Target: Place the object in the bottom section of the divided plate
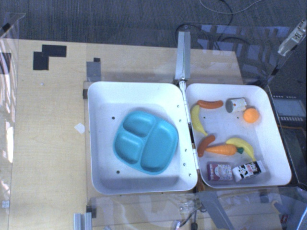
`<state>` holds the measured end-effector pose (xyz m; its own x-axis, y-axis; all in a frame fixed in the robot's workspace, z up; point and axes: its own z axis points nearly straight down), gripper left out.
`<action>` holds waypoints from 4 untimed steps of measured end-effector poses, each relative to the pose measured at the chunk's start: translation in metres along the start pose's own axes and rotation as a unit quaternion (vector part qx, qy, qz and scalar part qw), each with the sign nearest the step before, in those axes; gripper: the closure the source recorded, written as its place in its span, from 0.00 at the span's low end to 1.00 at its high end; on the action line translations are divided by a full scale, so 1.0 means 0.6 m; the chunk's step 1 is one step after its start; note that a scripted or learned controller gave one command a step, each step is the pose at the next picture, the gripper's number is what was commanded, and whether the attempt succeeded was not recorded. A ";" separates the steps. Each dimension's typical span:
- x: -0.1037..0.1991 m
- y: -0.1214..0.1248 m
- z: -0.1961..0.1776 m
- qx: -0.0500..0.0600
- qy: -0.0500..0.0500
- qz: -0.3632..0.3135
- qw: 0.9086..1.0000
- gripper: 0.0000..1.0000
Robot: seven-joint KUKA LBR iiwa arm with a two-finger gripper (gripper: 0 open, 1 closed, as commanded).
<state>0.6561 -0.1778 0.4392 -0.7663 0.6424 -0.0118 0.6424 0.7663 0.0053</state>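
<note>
A light blue divided plate [146, 143] lies flat in the left white bin [103, 128], a little right of its middle. It has two small sections on its left side and one large section on its right. The loose objects lie in the right white bin [276, 143]: a yellow banana [196, 120], a red sausage [210, 104], a grey can [236, 104] on its side, an orange [251, 115], a second sausage [206, 144], a carrot [222, 150], a second banana [241, 146], a maroon packet [219, 170] and a small black-and-white carton [247, 170].
The two bins touch along a centre rim [188, 133]. A grey metal post [183, 56] stands behind that joint. Black tape marks [48, 55] sit on the wooden bench at the far left. Cables [225, 4] lie on the dark floor behind.
</note>
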 end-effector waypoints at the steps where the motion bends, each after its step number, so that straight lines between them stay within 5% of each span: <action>1: 0.112 0.050 0.120 0.000 0.002 -0.040 0.999 1.00; 2: 0.023 0.013 0.000 0.000 0.000 0.065 0.998 1.00; 3: 0.104 0.115 0.163 0.000 0.003 0.022 1.000 1.00; 4: -0.020 -0.037 0.009 0.000 0.000 -0.021 1.000 1.00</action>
<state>0.6509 -0.2027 0.4339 -0.7927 0.6094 -0.0127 0.6094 0.7928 0.0045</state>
